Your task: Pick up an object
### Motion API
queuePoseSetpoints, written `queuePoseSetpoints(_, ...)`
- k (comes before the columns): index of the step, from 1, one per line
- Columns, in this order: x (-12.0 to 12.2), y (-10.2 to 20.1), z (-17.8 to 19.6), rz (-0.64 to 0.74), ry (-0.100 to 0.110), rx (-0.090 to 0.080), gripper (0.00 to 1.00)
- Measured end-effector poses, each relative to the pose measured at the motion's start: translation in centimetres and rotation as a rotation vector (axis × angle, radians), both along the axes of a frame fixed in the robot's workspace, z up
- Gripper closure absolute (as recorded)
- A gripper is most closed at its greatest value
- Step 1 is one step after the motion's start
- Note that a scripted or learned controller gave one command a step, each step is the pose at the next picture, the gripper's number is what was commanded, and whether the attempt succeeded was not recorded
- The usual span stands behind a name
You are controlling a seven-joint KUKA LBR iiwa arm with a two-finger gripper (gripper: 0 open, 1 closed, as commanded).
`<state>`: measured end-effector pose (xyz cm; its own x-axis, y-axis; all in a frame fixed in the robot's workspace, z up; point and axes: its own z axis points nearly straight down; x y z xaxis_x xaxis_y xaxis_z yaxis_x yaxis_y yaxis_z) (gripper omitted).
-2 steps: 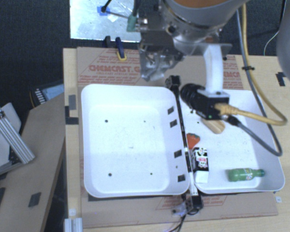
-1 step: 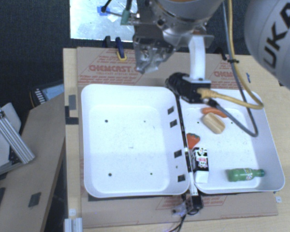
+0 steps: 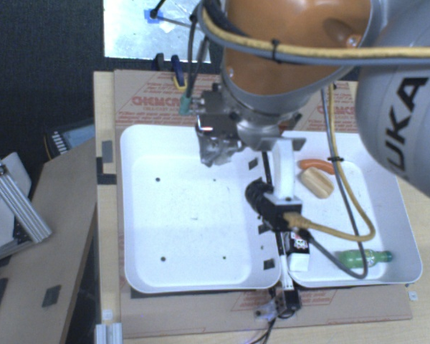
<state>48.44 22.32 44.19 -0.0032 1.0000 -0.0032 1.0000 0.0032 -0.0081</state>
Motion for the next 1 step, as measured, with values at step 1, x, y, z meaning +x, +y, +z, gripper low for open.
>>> queuePoseSetpoints(1, 3.58, 1.12, 5.35, 0.0, -0.014, 0.006, 1.0)
